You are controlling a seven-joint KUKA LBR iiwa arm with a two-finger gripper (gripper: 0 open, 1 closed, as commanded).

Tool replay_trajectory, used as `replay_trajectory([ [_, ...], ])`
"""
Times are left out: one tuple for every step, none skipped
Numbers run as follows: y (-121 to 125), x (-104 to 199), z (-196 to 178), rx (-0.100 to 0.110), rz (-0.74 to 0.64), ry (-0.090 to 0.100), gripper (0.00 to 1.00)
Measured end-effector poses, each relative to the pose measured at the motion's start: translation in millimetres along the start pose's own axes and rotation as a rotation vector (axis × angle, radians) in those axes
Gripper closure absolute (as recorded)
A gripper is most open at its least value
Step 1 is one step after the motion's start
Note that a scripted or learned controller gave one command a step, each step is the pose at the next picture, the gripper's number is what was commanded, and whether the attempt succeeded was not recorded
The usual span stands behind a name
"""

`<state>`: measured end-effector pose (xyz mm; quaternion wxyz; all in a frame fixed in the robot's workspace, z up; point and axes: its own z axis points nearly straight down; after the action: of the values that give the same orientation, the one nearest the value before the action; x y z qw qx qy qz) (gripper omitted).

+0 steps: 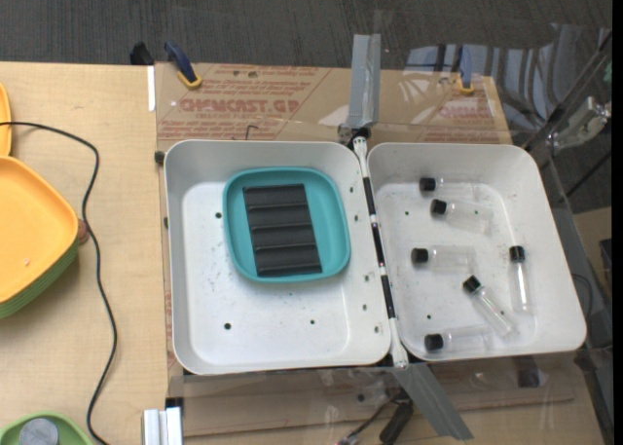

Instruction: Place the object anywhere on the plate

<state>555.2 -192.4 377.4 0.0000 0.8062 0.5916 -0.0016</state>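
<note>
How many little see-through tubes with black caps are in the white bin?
6, all in the right bin: two near the back, one middle, one right, one slanted, one front.

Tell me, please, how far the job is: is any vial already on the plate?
Nothing looks done: the teal plate in the left bin carries just a dark ribbed insert. Nothing is in hand. Six clear black-capped vials lie in the right bin; one has to be moved.

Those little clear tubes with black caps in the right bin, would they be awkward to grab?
Probably. The clear tubes lie on their sides and look round, so a nudge would likely roll them. They seem thin and smooth, perhaps slippery. Likely light, too; whether they are glass is unclear.
</note>
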Motion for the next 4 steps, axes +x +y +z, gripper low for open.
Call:
replay_trajectory([
  [-12,-16,-59,0.001,0.156,0.0,0.0],
  [-10,-26,-63,0.001,0.311,0.0,0.0],
  [-14,-29,-62,0.003,0.474,-0.001,0.0],
  [-16,-24,-62,0.004,0.602,-0.001,0.0],
])
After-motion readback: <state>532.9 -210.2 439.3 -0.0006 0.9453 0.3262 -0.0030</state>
